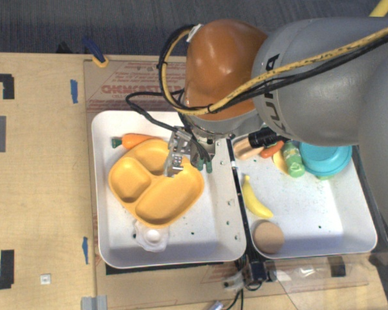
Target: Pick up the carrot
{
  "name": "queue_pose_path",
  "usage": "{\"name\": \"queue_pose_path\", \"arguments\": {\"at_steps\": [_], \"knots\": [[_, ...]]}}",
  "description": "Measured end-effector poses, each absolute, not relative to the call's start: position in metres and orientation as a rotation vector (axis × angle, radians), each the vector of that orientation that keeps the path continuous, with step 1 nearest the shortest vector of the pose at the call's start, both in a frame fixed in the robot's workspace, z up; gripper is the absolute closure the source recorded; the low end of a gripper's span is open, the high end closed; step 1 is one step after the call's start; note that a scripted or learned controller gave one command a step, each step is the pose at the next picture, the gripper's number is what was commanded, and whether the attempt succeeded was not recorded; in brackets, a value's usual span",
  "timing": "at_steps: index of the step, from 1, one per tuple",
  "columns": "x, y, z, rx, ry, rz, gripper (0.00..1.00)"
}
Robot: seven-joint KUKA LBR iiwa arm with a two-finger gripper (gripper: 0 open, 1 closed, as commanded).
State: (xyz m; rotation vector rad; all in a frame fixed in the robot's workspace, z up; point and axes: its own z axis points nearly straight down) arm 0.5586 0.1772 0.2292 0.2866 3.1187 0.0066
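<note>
Arm (310, 76): grey, with an orange band (223, 66) above the wrist; it reaches in from the right and hangs over the inner edges of both bins, hiding much of their back parts.
Gripper (178, 160): low over the left bin, its metal tip above the yellow tray's back edge. I cannot tell if it is released or clenched, and nothing is visibly held in it.
Carrot (136, 140): orange, lying flat in the left bin near the back-left corner, touching the tray's back rim, just left of the gripper.
Left bin (107, 237): white, holding the carrot, the tray and a small white thing (152, 236) near the front.
Tray (156, 183): yellow, with divided hollows, filling the bin's middle.
Right bin (349, 234): white, with a banana (254, 200), a brown ball (268, 236), a teal cup (326, 158) and a green item (293, 162) beside the cup.
Cables (171, 63): yellow and black, looping by the wrist.
</note>
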Motion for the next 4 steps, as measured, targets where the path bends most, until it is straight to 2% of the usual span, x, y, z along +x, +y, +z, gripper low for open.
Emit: {"name": "queue_pose_path", "arguments": {"at_steps": [1,2,3,4], "knots": [[0.522,0.227,0.234,0.155,3.135,0.004,1.00],[0.479,0.226,0.243,0.892,3.012,0.000,1.00],[0.481,0.227,0.254,0.887,3.009,0.003,1.00],[0.481,0.195,0.307,1.176,2.907,0.006,1.00]]}}
